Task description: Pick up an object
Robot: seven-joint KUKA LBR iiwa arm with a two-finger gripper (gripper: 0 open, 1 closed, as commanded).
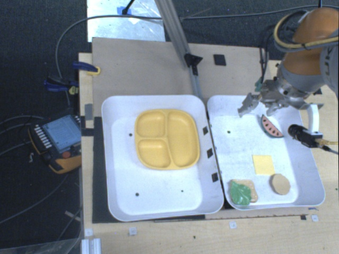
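Note:
The right bin (233, 152) holds a watermelon slice (271, 126) near its far right side, a flat yellow cheese square (263, 164), a round tan cookie (279, 184) and a piece of toast with green lettuce (242, 192) at the front. My gripper (258, 109) hangs over the far part of this bin, just left of the watermelon slice and above it. Its fingers are spread open with nothing between them.
The left bin (122, 184) carries a yellow divided plate (167, 139). A grey pole (175, 25) slants in from the back between the bins. Cables and a blue handheld device (58, 136) lie off the bench to the left.

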